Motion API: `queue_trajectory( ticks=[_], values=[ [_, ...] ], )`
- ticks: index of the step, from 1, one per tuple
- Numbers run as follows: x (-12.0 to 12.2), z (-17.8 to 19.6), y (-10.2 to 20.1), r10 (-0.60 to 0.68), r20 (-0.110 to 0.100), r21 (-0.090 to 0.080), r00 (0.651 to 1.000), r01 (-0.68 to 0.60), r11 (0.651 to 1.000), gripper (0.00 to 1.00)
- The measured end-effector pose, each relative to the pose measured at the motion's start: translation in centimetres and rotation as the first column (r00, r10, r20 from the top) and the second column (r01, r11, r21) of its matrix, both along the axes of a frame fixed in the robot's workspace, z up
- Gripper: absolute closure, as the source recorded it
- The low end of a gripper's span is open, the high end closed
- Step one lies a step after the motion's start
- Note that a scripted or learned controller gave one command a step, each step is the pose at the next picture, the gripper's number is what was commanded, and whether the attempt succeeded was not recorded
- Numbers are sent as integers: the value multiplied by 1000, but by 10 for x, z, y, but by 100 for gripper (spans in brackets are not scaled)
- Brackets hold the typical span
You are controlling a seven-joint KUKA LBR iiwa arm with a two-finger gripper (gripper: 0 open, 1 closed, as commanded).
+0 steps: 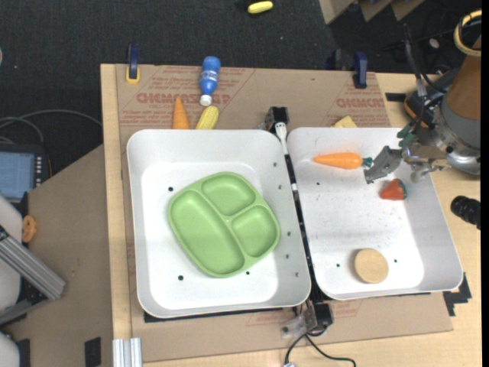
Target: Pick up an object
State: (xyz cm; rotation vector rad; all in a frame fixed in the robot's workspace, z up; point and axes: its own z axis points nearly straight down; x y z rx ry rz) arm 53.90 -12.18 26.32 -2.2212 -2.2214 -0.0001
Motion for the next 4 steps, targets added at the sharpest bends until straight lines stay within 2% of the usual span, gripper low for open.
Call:
queue_trajectory(
  ticks=[1,2,3,4],
  values=[
    [9,-71,-35,-4,-7,1,1000,4,1000,0],
    [28,-181,-97,0,1,13,1000,0,1000,0],
    [84,-179,-96,6,-1,10,1000,-6,1000,0],
    [83,-167,-100,4,4,1,1000,-4,1000,100]
  ],
)
